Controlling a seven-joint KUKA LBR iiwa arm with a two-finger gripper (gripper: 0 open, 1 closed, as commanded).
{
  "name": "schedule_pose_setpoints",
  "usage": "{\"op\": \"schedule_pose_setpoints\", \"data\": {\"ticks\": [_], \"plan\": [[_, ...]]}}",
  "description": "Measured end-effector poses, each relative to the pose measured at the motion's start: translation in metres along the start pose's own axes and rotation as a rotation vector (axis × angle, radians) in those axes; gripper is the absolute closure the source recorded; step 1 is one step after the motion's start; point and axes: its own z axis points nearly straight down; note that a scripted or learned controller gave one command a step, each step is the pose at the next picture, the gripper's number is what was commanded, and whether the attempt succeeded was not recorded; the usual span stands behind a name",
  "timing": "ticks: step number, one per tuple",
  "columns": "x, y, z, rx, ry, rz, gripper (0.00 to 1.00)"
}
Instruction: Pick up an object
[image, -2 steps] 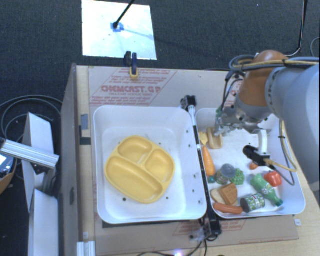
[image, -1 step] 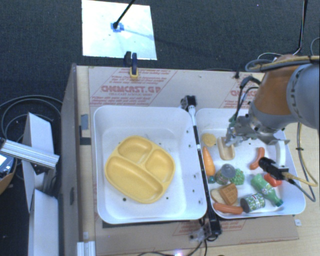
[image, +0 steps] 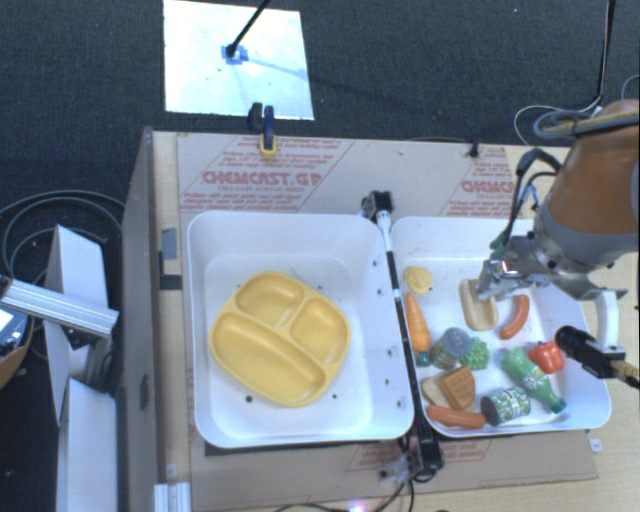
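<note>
While two shallow white bins sit side by side on the worktop, the hand (image: 493, 279) hangs over the right bin (image: 580, 415); its grip cannot be told. One tan bread-slice toy (image: 478, 306) lies directly beneath it, one red sausage (image: 514, 316) just beside. One yellow divided plate (image: 280, 338) occupies the roomier left bin (image: 200, 330).

The arm (image: 600, 185) is rounded, with a broad orange band above a grey wrist; thin cables loop beside it. The gripper (image: 497, 281) is pale silver metal.
</note>
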Motion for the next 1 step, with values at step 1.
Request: {"op": "schedule_pose_setpoints", "data": {"ticks": [1], "plan": [[0.0011, -0.0083, 0.0037, 0.003, 0.001, 0.0, 1.0]]}}
